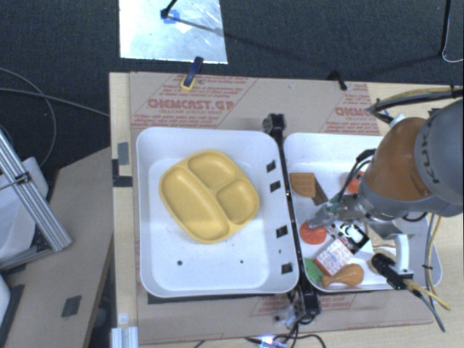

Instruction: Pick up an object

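From the overhead camera we look down on both bins, and the arm (pixel 406 169) reaches in from the right over the right bin (pixel 326 140). The gripper (pixel 324 217) sits low near that bin's left side, right over the upper edge of a red disc (pixel 312 233). Whether it is wide or narrow we cannot tell, because the wrist hides too much, and nothing shows as held.

Just above the gripper lies a brown slab (pixel 304 185) that looks like a slice of toast, close to the divider. An orange piece (pixel 353 185) peeks out beside the arm. Below the disc we have a red-and-white packet (pixel 335 258), tilted. Under that, a toy drumstick (pixel 346 275) lies along the front wall. A green piece (pixel 312 269) is tucked in the front left corner, touching the packet.

Over in the left bin (pixel 156 267), a yellow divided plate (pixel 209 194) lies flat, turned at an angle, well apart from the gripper. Both bins rest on a cardboard sheet (pixel 239 96) with red lettering.
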### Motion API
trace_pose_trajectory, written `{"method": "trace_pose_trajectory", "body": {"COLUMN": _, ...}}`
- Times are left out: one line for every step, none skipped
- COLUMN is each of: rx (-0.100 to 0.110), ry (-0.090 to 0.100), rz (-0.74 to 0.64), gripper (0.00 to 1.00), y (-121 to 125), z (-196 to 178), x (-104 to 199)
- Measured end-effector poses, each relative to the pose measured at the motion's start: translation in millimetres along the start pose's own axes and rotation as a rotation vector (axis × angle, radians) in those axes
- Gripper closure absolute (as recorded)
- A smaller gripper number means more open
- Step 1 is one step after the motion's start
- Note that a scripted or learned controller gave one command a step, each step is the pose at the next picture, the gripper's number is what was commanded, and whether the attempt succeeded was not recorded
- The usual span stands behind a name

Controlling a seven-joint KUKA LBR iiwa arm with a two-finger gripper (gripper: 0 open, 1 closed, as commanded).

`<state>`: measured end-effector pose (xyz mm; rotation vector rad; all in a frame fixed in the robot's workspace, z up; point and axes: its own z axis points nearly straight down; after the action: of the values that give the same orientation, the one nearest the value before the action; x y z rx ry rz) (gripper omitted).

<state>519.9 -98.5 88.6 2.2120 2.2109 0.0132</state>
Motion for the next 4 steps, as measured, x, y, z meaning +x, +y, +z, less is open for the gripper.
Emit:
{"method": "trace_pose_trajectory", "body": {"rx": -0.002, "ry": -0.002, "rz": 0.000, "gripper": 1.00, "y": 2.6, "z": -10.5, "x": -1.2}}
{"method": "trace_pose_trajectory", "body": {"rx": -0.010, "ry": -0.004, "rz": -0.001, "gripper": 1.00, "y": -27.1, "z": -1.3, "x": 7.7}}
{"method": "trace_pose_trajectory", "body": {"rx": 0.004, "ry": 0.003, "rz": -0.008, "gripper": 1.00, "y": 1.7, "z": -101.9, "x": 25.4}}
{"method": "trace_pose_trajectory", "body": {"rx": 0.015, "ry": 0.005, "rz": -0.007, "gripper": 1.00, "y": -13.8, "z": -108.2, "x": 58.6}}
